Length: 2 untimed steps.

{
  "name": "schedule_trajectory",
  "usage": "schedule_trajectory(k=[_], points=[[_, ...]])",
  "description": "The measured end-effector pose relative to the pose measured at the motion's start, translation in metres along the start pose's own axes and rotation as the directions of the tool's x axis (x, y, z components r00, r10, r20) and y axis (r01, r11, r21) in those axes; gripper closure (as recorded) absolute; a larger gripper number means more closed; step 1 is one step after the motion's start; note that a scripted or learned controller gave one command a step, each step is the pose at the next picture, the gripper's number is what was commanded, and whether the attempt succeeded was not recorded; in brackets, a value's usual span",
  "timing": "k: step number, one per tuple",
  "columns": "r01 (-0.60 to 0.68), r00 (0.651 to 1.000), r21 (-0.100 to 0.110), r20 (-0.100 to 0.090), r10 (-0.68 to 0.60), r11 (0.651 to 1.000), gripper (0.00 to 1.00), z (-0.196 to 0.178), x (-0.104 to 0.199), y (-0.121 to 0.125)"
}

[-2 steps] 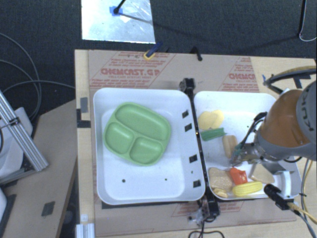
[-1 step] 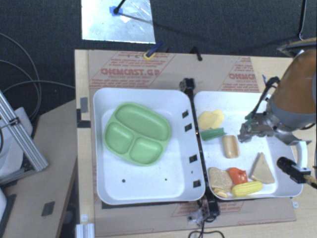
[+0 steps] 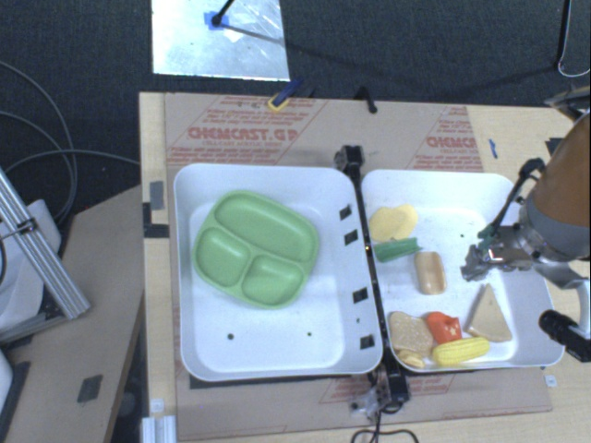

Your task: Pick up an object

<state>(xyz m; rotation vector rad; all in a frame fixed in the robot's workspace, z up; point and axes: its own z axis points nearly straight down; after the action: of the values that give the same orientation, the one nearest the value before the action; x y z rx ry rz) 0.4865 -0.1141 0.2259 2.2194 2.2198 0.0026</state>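
The right bin (image 3: 452,192) holds play food: a yellow chip-like piece (image 3: 393,221), a green bean pod (image 3: 397,248), a tan hot-dog bun (image 3: 429,272), a tan bread wedge (image 3: 489,316), a red pepper piece (image 3: 444,325), a yellow corn cob (image 3: 461,350) and a round cracker (image 3: 410,331). My gripper (image 3: 482,259) hangs over the right part of this bin, just above the bread wedge and right of the bun. Nothing shows between its fingers.
The left bin (image 3: 199,344) carries a green three-compartment plate (image 3: 256,248). A black divider with clips (image 3: 363,247) separates the bins. Cardboard lies under both bins, and a foil sheet (image 3: 219,28) sits beyond the bench.
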Motion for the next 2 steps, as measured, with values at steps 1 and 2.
schedule_trajectory(k=[1, 2], points=[[0.000, 1.000, 0.006, -0.001, 0.000, 1.000, 1.00, 0.061, -0.005, -0.001], [0.001, 1.000, 0.006, -0.002, -0.001, 1.000, 1.00, 0.119, -0.003, -0.001]])
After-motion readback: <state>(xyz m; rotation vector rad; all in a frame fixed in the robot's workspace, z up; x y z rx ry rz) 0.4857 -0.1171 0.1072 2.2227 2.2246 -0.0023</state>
